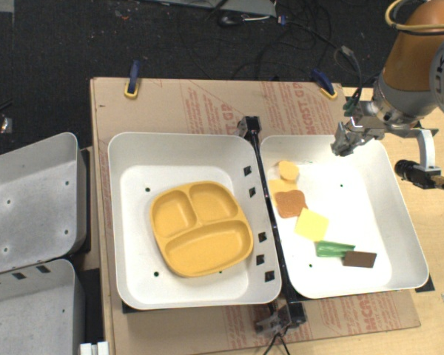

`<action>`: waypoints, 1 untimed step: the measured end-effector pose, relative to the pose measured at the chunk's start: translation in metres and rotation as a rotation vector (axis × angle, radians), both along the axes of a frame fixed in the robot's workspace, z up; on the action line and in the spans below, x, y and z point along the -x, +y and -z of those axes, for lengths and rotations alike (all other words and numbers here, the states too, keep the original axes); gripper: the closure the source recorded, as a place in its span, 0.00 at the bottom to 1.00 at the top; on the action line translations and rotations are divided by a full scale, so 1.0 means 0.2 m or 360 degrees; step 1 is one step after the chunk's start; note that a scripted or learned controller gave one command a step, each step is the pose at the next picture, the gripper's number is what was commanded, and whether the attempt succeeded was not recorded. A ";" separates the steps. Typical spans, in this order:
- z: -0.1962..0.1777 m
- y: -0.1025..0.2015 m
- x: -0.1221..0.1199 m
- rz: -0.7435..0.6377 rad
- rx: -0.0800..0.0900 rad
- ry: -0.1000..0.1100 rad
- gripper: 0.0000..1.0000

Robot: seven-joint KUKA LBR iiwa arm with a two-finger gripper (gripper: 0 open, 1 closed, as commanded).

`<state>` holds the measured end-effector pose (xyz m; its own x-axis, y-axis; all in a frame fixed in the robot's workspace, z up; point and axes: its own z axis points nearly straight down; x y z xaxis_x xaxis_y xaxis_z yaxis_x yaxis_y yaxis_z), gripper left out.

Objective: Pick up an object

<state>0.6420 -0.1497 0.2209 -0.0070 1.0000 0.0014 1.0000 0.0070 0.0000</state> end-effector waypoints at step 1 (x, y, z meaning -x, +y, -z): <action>0.04 0.25 -0.01 0.0000 0.0000 0.0000 1.00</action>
